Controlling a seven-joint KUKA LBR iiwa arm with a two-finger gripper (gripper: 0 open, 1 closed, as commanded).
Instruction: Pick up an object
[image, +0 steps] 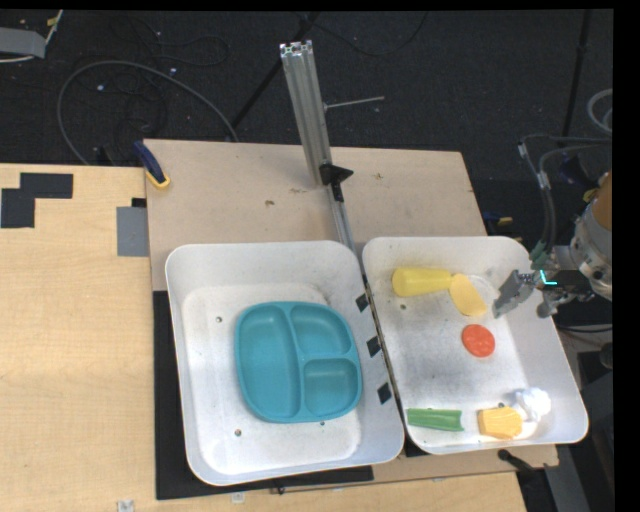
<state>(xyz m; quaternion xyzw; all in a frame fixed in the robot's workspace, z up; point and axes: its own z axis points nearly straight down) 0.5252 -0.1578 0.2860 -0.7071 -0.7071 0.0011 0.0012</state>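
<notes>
A robotics lab: white bins (200, 290) on plywood bench (400, 190), loose cables (110, 85).

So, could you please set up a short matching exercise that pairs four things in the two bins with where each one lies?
Things:
1. teal divided plate
2. orange-red round piece
3. green piece
4. yellow bottle-shaped piece

Places:
A. right bin, far end
B. right bin, near edge
C. left bin
D. right bin, middle

Pairs: 1-C, 2-D, 3-B, 4-A
</notes>
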